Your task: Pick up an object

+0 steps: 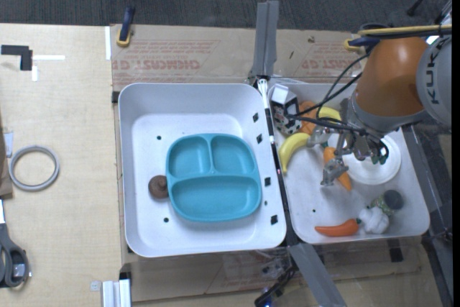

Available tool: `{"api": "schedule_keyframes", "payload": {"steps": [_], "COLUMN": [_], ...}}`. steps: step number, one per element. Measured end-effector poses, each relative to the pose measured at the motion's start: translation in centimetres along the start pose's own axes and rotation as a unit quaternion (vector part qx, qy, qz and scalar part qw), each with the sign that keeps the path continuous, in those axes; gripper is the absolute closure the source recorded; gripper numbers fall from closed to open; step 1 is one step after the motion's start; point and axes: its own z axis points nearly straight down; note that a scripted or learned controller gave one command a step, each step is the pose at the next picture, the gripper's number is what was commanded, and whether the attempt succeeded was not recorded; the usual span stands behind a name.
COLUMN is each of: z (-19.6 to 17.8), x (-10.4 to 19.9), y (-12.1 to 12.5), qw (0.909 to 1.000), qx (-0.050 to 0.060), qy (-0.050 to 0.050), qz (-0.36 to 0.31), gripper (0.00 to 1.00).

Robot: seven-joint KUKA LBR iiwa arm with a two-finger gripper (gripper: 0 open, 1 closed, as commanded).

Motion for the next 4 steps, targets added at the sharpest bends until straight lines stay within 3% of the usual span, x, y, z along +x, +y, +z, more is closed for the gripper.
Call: {"api": "schedule_keyframes", "payload": {"steps": [1,2,3,4], "z": [-1.1,-16.7,-18.8,-18.1], "x": [-0.2,-3.8,-6.5,-1.8], "y": [0.1,6.9,-0.6,0.3], "qw": [1.0000,0.9996,0.9965,0.9922], "qx": [0.001,0.000,0.001,0.000], "qy": [-0.003,-0.001,-0.002,0.000], "qz": [-0.002,0.026,-0.084,-0.124], "gripper": [1.00,1.00,1.00,1.00]}}
